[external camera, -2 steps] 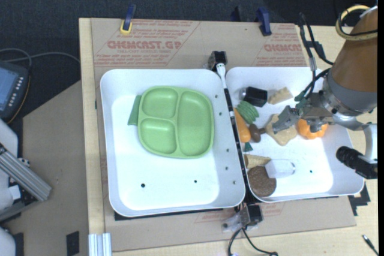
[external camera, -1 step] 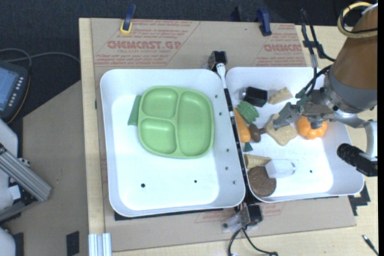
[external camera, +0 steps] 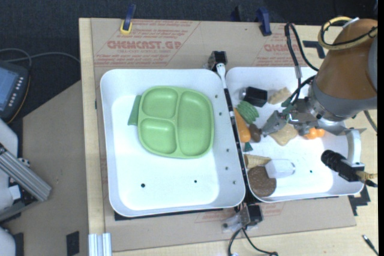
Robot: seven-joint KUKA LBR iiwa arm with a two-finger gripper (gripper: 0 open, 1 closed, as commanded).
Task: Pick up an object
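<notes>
- The arm (external camera: 351,69) is cut off by the right edge of the view.
- The gripper (external camera: 277,122) is small and dark; whether anything sits between its fingers cannot be told.
- The arm hides part of the right bin (external camera: 312,186) and an orange piece (external camera: 314,133) beneath it.
- The small things at the right bin's left side are heaped together and too small to name.
- A grey device (external camera: 12,90) is cut off at the left edge.

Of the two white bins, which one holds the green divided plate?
The left bin holds the green divided plate. The right bin holds small mixed objects instead, with the claw over them.
</notes>
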